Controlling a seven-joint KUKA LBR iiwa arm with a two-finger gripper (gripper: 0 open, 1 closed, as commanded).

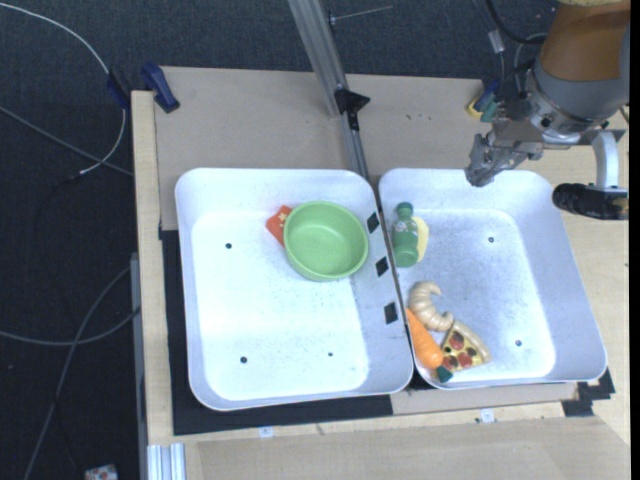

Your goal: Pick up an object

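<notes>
My gripper (483,171) hangs over the far edge of the right bin (520,268), with nothing visible between its fingers. In that bin a green bottle (404,236) lies against the left wall, on top of a pale yellow item (422,234). Nearer the front left corner are a beige croissant-like toy (432,304), an orange carrot (424,343) and a pizza slice toy (463,349). The left bin (250,328) holds a green bowl (324,239) with a red-orange object (276,224) tucked behind its left side.
A slanted metal pole (330,58) runs from the top down to the divider between the bins. A blue clamp (158,86) sits at the bench's far left corner. Cables lie on the dark floor at left.
</notes>
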